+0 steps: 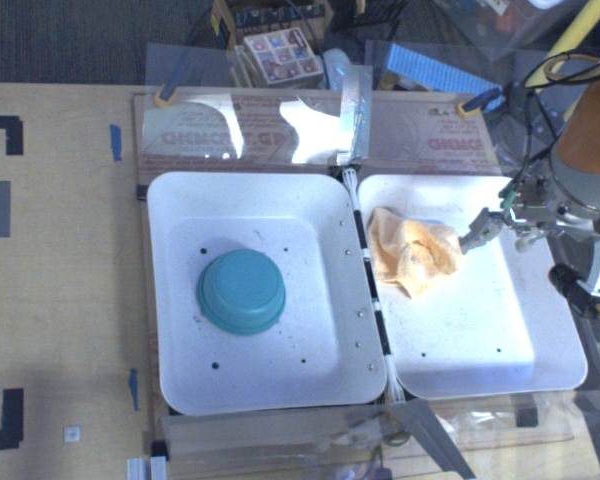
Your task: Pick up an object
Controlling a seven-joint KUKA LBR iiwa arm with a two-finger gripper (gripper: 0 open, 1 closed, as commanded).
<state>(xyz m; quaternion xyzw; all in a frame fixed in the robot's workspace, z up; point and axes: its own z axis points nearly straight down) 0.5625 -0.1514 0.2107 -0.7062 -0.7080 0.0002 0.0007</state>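
End effector (477,230) sits over the right bin (500,363), far side, its grey tip pointing left and just beside or touching the right edge of the yellow cloth (412,253). You can't tell from this angle how the tip is set, and you don't see the cloth held by it. Your arm (580,148) comes in from the right with cables trailing above it.

Largest first: the table (60,298) is light wood with black marks and blue tape bits on the left. Left bin (260,208) and right bin lie side by side, touching along the middle seam. Teal bowl (242,290) is upside down, left of centre in the left bin, well apart from the cloth. Yellow cloth is crumpled in the far left part of the right bin, near the seam.
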